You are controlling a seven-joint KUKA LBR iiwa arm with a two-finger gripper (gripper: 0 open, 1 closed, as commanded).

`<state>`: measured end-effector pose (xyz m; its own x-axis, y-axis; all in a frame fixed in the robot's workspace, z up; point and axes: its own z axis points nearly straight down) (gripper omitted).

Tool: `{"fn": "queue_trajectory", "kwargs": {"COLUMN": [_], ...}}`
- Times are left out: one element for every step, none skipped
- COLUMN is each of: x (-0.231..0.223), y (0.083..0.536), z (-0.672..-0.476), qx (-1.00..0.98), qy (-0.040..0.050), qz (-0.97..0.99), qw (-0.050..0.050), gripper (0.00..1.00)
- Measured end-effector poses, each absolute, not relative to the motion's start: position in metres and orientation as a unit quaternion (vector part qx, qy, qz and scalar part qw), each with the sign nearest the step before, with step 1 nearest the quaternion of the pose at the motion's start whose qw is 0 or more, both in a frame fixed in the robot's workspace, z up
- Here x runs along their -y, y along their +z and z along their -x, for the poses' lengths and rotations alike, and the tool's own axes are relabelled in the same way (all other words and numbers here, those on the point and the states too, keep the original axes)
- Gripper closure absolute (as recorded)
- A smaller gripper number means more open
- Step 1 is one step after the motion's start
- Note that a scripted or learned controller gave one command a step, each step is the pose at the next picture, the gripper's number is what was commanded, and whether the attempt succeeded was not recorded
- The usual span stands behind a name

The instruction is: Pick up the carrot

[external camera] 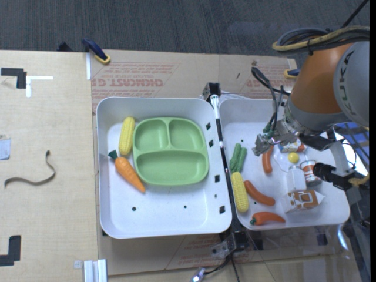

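Note:
The carrot is orange with a dark green top. It lies slanted on the floor of the left bin, just left of the green divided plate and below a yellow corn cob. My gripper hangs over the right bin, far to the right of the carrot. An orange-red sausage lies just below it. Nothing of the carrot is near the gripper.
The right bin holds green beans, a second corn cob, a red sausage, a red chili, a small carton and a small bottle. A divider wall separates the bins.

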<state>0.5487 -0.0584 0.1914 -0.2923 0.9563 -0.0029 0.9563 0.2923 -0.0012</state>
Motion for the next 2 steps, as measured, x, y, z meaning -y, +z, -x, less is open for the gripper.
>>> {"fn": "queue_trajectory", "kwargs": {"x": [0.16, 0.1], "y": [0.305, 0.158], "z": [-0.547, -0.531], "qx": [-0.831, -0.849], "qy": [-0.0014, -0.001], "qz": [-0.556, -0.528], "qw": [0.002, -0.001], "gripper": [1.0, 1.0]}}
